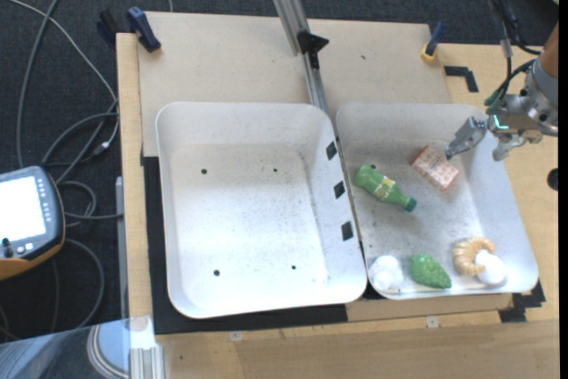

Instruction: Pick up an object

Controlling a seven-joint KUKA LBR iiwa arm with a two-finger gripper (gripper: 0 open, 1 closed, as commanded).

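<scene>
Five objects in right bin (524, 231): one green bottle (384, 187), one pink box (435, 168).

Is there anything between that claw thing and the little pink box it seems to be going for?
Nothing visible. The tool hangs just right of the pink box, with bare bin floor around it; the green bottle lies further left.

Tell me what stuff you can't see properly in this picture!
- Arm: cut off by the camera view's right edge above the end effector.
- Pink box: its print is too small to read.
- Green bottle: label too small to read.
- White and tan thing in the right bin: too blurred to name.
</scene>
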